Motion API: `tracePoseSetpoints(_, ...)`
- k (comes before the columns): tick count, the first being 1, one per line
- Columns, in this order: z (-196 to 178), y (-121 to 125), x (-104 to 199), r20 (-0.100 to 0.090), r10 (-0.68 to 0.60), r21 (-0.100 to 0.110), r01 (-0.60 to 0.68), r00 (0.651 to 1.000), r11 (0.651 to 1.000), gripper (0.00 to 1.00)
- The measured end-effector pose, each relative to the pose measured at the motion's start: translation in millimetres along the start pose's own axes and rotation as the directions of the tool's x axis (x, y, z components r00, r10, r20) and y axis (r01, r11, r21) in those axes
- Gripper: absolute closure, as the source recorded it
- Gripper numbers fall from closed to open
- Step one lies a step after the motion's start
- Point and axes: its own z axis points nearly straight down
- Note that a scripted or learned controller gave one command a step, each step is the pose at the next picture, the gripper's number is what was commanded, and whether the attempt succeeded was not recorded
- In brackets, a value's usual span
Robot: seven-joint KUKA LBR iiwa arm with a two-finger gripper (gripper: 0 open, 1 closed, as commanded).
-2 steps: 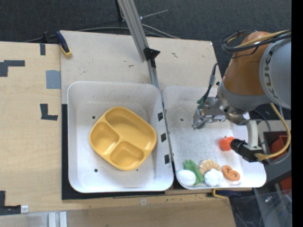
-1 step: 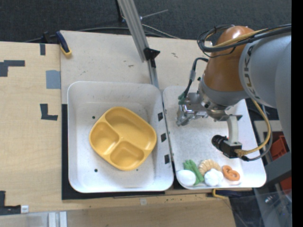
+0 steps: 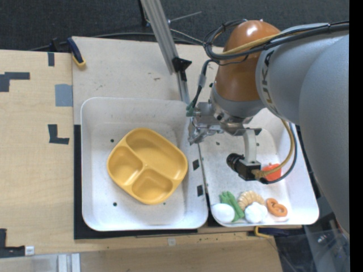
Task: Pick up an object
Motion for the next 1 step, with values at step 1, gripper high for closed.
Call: tracePoseSetpoints(1,13.2,28.8,43.3,0.002,0.002,0.0,-0.002,1.0,1.0,1.0)
